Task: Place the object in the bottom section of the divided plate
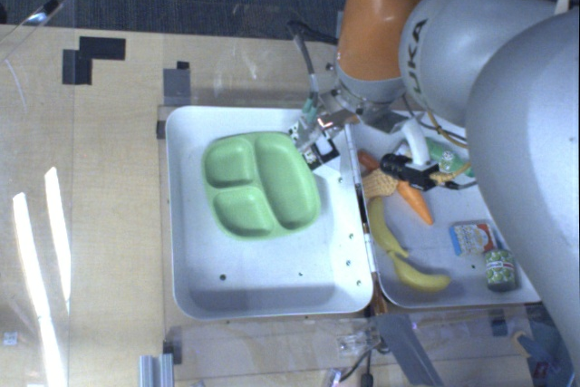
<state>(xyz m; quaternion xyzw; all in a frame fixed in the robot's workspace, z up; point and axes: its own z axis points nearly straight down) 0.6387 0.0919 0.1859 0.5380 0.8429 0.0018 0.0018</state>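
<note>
A green divided plate (261, 184) lies in the left white bin (272, 290), with two small sections on its left and one large section on its right. My gripper (314, 143) hangs under the orange wrist band, just over the plate's upper right rim near the wall between the bins. Whether anything is in it is too small to tell. The plate's sections look bare.
The right bin (453, 296) holds a banana (399, 254), a carrot (417, 202), a cone-shaped toy (379, 184), a white bottle (415, 140), a small red and white packet (471, 238) and a green can (499, 269). The grey arm covers that bin's upper right.
</note>
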